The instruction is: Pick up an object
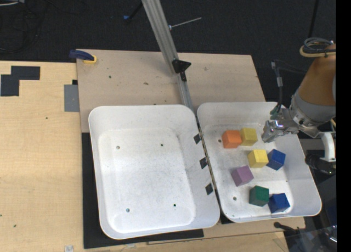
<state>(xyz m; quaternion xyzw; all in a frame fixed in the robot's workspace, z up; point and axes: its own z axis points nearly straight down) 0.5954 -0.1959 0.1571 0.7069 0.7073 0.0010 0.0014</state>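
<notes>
Left to right. The surface [33,152] is light wood with dark patches at its far left. The left bin [143,168] sits on it, its white floor bare from rim to rim. A slanted metal rail [162,31] rises behind the two bins, ending near the seam between them. The right bin [241,212] holds seven blocks, loosely clustered with gaps between most: an orange cube [231,139] touching a yellow cube [249,136], a purple cube [242,175], a second yellow cube [258,158] beside a blue cube [276,158], and a green cube [259,196] just beside another blue cube [279,202]. The gripper [270,130] hangs over the bin's far right, near the first yellow cube; its opening cannot be told.
</notes>
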